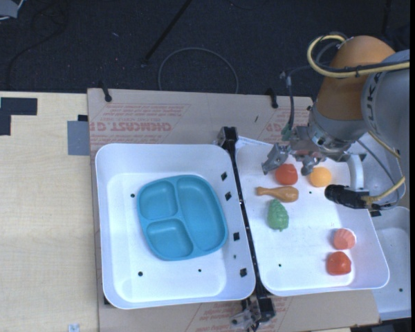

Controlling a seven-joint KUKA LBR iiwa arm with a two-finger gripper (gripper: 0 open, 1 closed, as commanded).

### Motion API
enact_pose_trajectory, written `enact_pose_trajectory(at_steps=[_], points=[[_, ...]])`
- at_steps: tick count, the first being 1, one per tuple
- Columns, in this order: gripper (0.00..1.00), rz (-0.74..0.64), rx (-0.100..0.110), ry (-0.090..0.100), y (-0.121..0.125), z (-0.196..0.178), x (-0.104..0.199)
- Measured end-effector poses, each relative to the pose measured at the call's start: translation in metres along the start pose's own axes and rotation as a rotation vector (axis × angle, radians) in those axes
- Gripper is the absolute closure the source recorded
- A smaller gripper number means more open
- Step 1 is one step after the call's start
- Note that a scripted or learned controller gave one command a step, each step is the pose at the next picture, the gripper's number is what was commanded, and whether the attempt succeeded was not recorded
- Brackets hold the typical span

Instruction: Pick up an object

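Seen from above at a slant: two shallow white bins side by side on a bench, left bin (117, 178) and right bin (311, 268). In the left bin, a blue divided plate (182, 216) with three compartments, lying flat near the middle and turned a little askew. In the right bin, several toy foods. Near the far edge, a red tomato-like ball (286, 174), with an orange ball (320, 177) just beside it toward the right. In front of those, a tan drumstick (279, 193) lying on its side, thin end toward the divider between the bins. Just in front of the drumstick, a green leafy vegetable (278, 216). Toward the near right corner, a pink scallop shell (344, 238) and, just in front of it, a red strawberry-like piece (338, 263). Reaching in from the right, a grey arm with an orange band, ending in the gripper (290, 159) hanging over the far part of the right bin, fingers spread apart, one at the left of the red ball and one between the red and orange balls. Nothing visibly clamped; contact with the red ball impossible to judge.
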State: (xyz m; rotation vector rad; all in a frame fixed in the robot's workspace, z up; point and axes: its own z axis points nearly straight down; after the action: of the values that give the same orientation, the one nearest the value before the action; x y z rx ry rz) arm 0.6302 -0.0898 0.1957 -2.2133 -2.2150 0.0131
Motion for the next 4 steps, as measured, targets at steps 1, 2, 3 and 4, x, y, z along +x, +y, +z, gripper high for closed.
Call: enact_pose_trajectory(at_steps=[1,2,3,4], points=[[0.00,-0.001,-0.012,-0.001,0.003,-0.006,0.000],[0.00,0.000,-0.005,-0.001,-0.007,0.043,-0.001],[0.00,0.001,-0.015,-0.003,-0.007,0.084,0.004],[0.00,0.001,-0.007,-0.001,-0.007,0.110,0.005]])
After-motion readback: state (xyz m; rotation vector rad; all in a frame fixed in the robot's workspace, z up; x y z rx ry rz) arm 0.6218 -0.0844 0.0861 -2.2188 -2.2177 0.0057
